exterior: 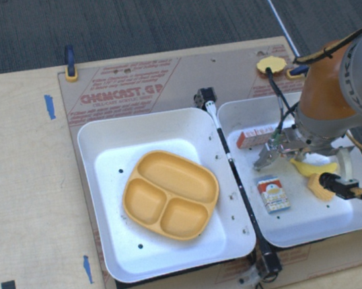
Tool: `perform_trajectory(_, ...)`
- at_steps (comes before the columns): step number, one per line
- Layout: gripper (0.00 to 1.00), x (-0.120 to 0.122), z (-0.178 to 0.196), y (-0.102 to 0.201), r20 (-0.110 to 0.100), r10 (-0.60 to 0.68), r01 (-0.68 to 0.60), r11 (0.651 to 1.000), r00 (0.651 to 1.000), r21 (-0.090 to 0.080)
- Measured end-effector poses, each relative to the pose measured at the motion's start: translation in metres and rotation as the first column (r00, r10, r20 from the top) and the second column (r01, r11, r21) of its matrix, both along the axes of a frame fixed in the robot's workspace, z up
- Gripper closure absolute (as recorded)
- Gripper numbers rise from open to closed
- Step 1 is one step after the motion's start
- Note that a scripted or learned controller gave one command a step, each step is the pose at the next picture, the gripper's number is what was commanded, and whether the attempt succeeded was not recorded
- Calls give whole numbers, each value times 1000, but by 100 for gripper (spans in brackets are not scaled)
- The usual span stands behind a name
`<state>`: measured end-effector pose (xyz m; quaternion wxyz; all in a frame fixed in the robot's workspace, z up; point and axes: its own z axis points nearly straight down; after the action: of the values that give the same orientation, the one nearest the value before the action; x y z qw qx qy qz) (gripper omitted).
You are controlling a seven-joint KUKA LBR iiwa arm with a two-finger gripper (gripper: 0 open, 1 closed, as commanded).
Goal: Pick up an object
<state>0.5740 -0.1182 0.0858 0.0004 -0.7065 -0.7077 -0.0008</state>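
Note:
In the right bin (317, 226), a red-and-white box (253, 137) lies near the back left corner. A small carton with a red top (274, 196) lies flat toward the front. A yellow banana-shaped thing (311, 168) and an orange lump (318, 188) rest at the right, partly under the arm. My gripper (269, 155) hangs low over the bin floor between the red-and-white box and the carton, just in front of the box. Nothing can be seen in its grasp.
The left bin (99, 187) holds a yellow-orange divided plate (170, 195) with three compartments. A black bar (234, 173) runs between the two bins. A yellow disc (270, 64) sits on the board behind the right bin. The arm covers the right bin's back right part.

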Motion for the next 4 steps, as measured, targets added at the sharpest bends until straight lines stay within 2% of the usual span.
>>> perform_trajectory(1, 0, -88, 0, 26, -1, -1, 1, 1000, 1000, 0)
perform_trajectory(2, 100, -86, 10, 26, 4, -2, 2, 1000, 1000, -1)
perform_trajectory(3, 100, -94, 99, 103, 1, 0, 0, 1000, 1000, -1)
perform_trajectory(4, 100, -92, 109, 103, 6, 0, 0, 1000, 1000, -2)
